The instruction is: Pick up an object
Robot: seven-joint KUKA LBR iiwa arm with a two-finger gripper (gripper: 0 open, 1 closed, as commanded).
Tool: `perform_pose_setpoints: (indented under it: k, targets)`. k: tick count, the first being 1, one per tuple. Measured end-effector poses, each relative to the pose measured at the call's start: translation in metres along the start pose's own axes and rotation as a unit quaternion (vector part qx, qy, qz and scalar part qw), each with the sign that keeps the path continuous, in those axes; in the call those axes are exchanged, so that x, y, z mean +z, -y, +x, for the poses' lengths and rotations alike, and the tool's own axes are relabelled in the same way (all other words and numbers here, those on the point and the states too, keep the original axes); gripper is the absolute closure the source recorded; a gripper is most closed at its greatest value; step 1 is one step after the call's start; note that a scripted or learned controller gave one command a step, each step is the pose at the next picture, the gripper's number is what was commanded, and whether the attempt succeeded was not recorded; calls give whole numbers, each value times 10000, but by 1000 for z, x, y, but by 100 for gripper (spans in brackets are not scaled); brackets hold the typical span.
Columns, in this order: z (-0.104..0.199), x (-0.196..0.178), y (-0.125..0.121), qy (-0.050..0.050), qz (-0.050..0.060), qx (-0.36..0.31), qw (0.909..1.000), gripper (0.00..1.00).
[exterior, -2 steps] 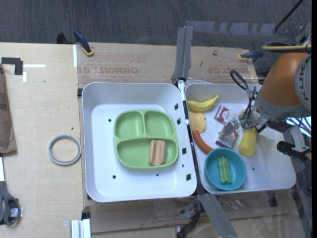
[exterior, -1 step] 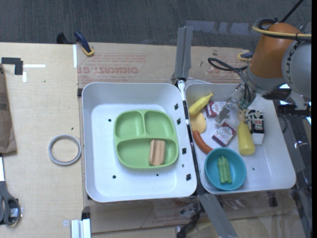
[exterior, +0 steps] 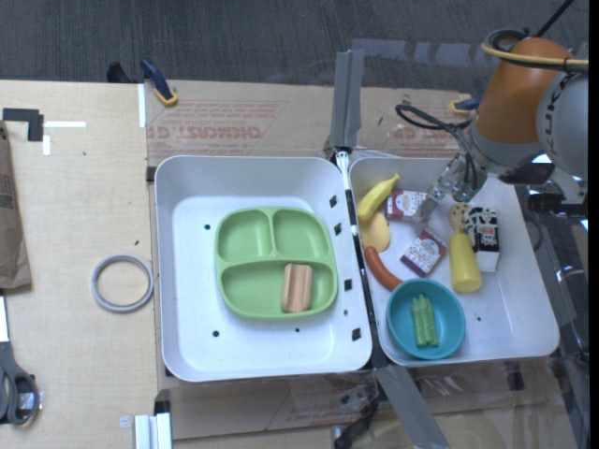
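Yellow plastic bottle (exterior: pixel 464 262) stands in the right white bin (exterior: pixel 524 330), long axis running up-down in frame, just below-right of the metal gripper (exterior: pixel 447 191); whether anything sits in its grasp I cannot tell.

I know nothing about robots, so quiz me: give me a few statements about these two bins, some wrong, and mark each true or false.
1. A hot dog bun lies in the green divided plastic plate. True.
2. The round blue bowl holds green beans. True.
3. The yellow banana sits in the left bin. False: it is in the right white bin.
4. The robot's hand hangs over the green plate. False: it is above the right bin's clutter.
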State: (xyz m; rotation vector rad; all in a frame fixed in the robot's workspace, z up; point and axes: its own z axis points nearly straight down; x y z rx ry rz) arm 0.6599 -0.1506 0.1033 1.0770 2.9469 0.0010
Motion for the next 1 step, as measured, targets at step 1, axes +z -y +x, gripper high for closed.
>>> perform_pose_setpoints:
  k: [1]
  targets:
    - [52, -89, -34, -3, 6, 1051, 9945, 100]
